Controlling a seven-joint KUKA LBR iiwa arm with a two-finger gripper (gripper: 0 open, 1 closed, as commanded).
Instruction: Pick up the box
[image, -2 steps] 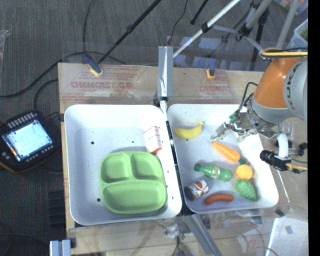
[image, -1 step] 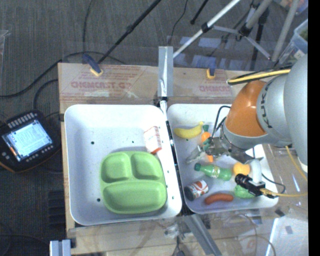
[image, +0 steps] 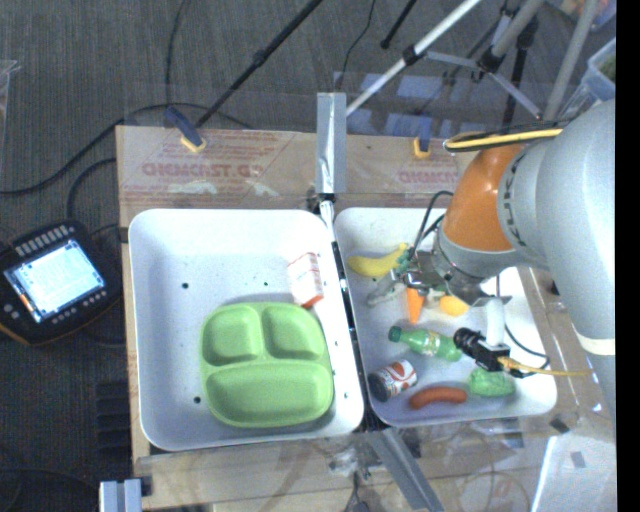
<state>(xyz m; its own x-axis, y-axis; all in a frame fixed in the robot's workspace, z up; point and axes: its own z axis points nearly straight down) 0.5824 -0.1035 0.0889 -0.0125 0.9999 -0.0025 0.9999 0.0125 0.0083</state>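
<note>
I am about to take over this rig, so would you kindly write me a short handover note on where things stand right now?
Gripper: low in the right bin, over the carrot beside the banana; finger state unclear.
Box: in the left bin, against the inner wall, just above the green tray.
Done: nothing; the box is untouched.
Left: move the arm across to the left bin, grasp the box, lift it.

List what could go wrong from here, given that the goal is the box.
1. The claw sits in the right bin among the banana and carrot, while the box lies in the left bin; it may grab the wrong item.
2. The box rests near the green tray and the bin wall, crowding a grasp.
</note>
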